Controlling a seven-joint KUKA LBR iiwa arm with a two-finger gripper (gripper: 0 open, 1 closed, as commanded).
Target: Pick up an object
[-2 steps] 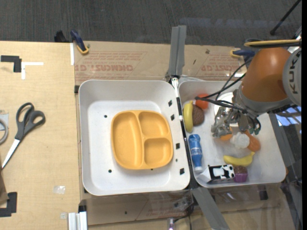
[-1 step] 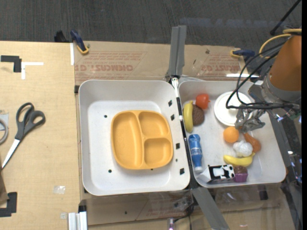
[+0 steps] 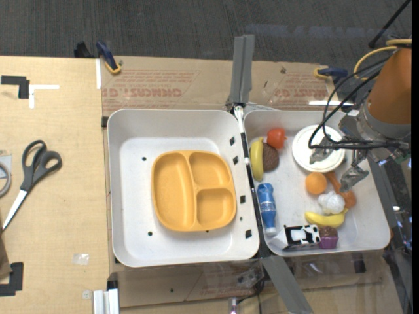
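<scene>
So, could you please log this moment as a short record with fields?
left bin: holds a yellow divided plate
right bin: white disc, orange ball, banana, blue bottle, red ball, other small items
gripper: low over the right bin, beside the orange ball
grasp: cannot tell
bench: scissors at the left

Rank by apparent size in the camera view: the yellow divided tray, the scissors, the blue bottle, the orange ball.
1. Yellow divided tray
2. Scissors
3. Blue bottle
4. Orange ball
</scene>
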